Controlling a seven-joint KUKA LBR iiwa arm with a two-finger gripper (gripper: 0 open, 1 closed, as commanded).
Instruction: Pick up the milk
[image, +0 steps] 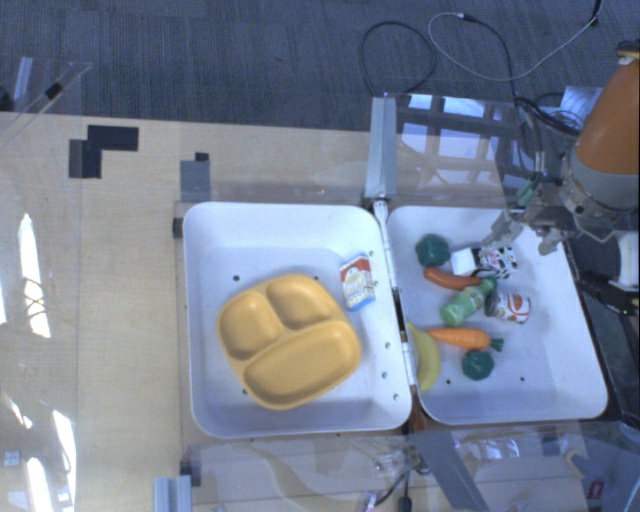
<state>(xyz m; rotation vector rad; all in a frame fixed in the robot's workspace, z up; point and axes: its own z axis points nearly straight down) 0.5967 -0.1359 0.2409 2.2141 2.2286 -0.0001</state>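
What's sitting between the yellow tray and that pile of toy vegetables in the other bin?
In the camera view, a small milk carton lies between the yellow tray and the vegetables, just inside the left bin, beside the rims where both bins meet.

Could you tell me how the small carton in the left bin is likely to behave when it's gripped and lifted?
The carton looks like a small boxy toy, so probably light and fairly stiff. It lies flat beside the yellow tray, so it seems unlikely to roll. Its printed faces look smooth, so it might slip.
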